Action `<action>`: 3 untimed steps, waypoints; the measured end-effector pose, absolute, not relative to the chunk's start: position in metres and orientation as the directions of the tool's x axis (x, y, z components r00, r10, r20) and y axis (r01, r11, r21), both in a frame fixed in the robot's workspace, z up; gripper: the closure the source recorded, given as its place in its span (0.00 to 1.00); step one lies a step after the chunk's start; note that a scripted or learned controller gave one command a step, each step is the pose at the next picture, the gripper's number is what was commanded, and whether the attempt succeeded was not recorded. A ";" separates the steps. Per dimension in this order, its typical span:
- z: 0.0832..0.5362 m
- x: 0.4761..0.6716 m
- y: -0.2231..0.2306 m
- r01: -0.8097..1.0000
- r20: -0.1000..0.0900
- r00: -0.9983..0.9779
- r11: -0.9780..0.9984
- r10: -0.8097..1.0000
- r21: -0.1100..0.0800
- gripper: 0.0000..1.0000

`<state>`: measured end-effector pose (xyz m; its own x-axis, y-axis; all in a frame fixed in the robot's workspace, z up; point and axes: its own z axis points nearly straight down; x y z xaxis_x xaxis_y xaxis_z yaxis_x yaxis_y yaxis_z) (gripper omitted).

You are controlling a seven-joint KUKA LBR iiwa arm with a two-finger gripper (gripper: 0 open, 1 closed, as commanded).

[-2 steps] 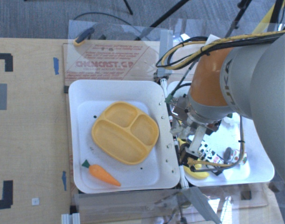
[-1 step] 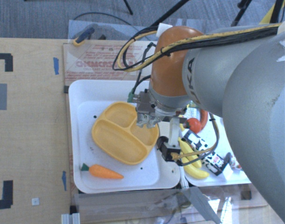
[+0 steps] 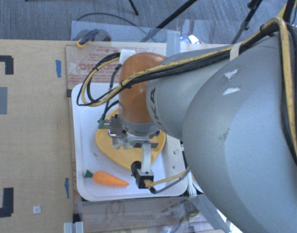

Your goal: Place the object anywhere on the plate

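Observation:
A yellow plate (image 3: 105, 148) lies in the left white bin (image 3: 85, 130), mostly covered by the arm's wrist. An orange toy carrot (image 3: 109, 179) with a green top lies on the bin floor just in front of the plate, near the bin's front edge. My gripper hangs below the orange wrist band (image 3: 138, 89), over the plate's middle; the wrist body hides its fingers.
The big grey arm (image 3: 235, 120) covers the right bin and most of the right side. Black cables (image 3: 97, 81) loop over the bin's back. A small black-and-yellow connector (image 3: 143, 176) hangs beside the carrot. Wooden bench surface lies to the left.

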<state>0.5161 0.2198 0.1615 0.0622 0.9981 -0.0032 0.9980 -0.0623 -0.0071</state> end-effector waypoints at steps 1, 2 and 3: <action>0.209 0.548 0.225 0.991 -0.002 -0.137 0.137 0.991 -0.002 1.00; 0.215 0.548 0.226 0.990 -0.004 -0.140 0.140 0.990 -0.004 1.00; 0.215 0.548 0.226 0.990 -0.005 -0.140 0.140 0.990 -0.005 0.00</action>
